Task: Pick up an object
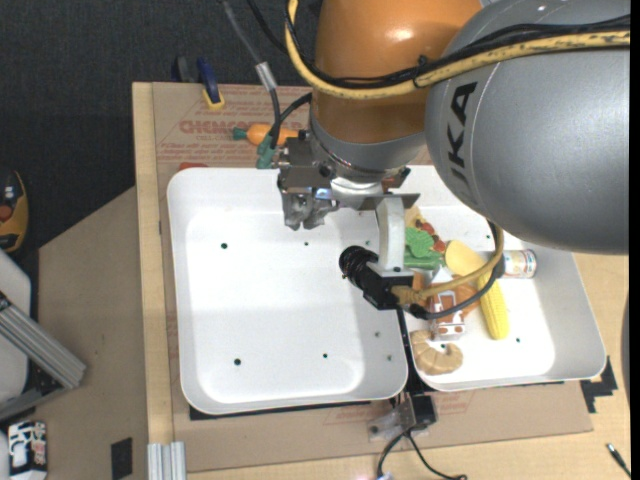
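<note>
Arm (520,118) comes in from the right and fills the upper right of the camera view. Its grey link sits high and close to the lens, and the orange band (390,28) is top centre. The wrist drops roughly straight down from the band.

Gripper (303,213) points down over the far edge of the left bin (260,308), near the middle of that bin's back wall. Whether it is touching the floor or just above it is not clear from this angle. Open or closed: can't tell, because the wrist body shadows the tip. Nothing is visibly clamped in it.

Candidate objects are all in the right bin (545,353), bunched toward its left side and well apart from the gripper:
- green piece (422,255) close to the wall the two bins share, with a small red piece (420,236) just behind it
- yellow rounded piece (462,258) just beside the green one
- long yellow piece (494,310) nearer the front, lying flat
- silver can (518,263) on its side, toward the right
- tan round piece (438,356) at the front left corner

Both bins sit on a cardboard sheet (165,168).
</note>
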Controlling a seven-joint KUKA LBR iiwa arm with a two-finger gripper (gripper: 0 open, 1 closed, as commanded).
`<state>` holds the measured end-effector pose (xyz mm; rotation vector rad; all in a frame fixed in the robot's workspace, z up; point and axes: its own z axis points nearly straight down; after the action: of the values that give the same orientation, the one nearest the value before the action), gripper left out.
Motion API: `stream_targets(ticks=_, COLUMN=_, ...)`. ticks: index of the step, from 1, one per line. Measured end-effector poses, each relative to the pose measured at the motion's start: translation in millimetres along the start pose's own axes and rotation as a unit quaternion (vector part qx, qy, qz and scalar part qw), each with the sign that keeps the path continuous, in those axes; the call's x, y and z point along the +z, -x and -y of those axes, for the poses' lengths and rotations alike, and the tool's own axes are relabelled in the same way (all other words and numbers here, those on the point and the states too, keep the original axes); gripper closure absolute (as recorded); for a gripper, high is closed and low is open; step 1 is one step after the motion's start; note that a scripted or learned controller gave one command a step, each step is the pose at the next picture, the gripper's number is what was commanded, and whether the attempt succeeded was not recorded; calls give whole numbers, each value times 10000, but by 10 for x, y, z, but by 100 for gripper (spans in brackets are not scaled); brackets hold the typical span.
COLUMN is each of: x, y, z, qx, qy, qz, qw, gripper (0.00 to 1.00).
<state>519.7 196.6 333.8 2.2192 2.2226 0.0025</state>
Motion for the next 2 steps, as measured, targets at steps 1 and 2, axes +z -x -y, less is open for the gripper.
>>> stream_targets(ticks=1, x=-211, y=-161, z=154, qx=-7, qy=10, qz=-6, qw=10000, gripper=100)
stream_targets(ticks=2, x=-1488, y=-249, z=105, qx=-4, qy=70, qz=-35, qw=10000, gripper=100)
